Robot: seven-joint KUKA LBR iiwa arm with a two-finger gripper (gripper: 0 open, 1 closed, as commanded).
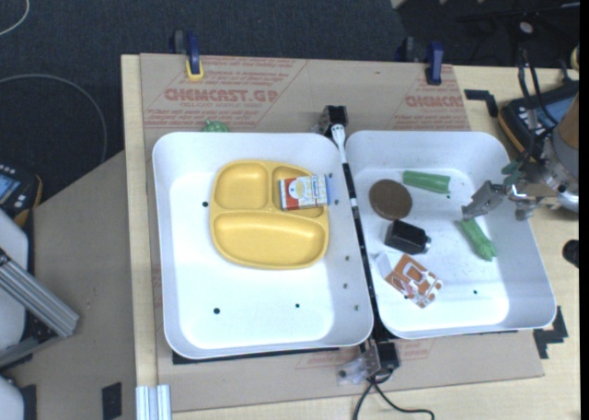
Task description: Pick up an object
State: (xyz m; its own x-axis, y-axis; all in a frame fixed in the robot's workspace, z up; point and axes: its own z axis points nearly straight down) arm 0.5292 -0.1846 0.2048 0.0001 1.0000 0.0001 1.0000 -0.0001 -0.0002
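My gripper [490, 188] hangs over the right side of the right bin [529, 303], open with nothing between its fingers. Its lower finger [479, 202] points down-left, just above a short green piece [479, 239] lying on the bin floor. The same bin holds a longer green piece [426, 181] near the back, a brown round disc [390, 197], a small black block [406, 238] and an orange-and-white patterned item [413, 279]. In the left bin [267, 317] a yellow divided plate [262, 234] carries a small red, white and blue carton [305, 192] in its back right compartment.
The grey arm [552, 179] reaches in from the right edge over the right bin's rim. A black ridge [354, 215] with cables runs between the two bins. Blue clamps [192, 52] [433, 63] hold the board at the back. Bare white floor fills the front of the left bin.
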